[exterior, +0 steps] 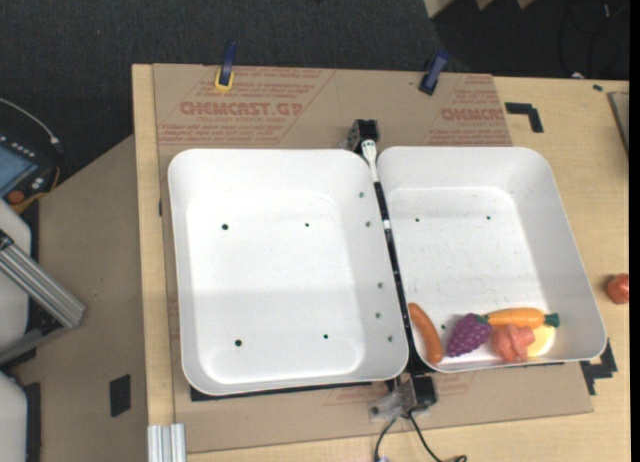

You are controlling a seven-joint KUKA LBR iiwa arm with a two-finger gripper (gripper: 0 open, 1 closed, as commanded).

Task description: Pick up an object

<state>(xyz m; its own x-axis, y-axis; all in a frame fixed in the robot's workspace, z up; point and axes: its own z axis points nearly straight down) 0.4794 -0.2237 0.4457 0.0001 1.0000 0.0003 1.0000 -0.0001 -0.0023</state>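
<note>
Two bins are sitting side by side on the counter (300, 100) below me, the left bin (190, 250) and the right bin (560, 210) touching along their inner rims. All the toy food is lying in the right bin, crowded along its near wall. The toy sausage (425, 333) is lying at the left end of that row, tilted, just beside the dividing rim. The toy grape bunch (467, 335) is resting right of it. The toy carrot (520, 317) is lying behind and right of the grapes, with two more toy pieces (512, 343) touching beneath it. Two clamps (226, 68) are gripping the counter's far edge. A small object (618, 288) is sitting on the counter right of the right bin.
</note>
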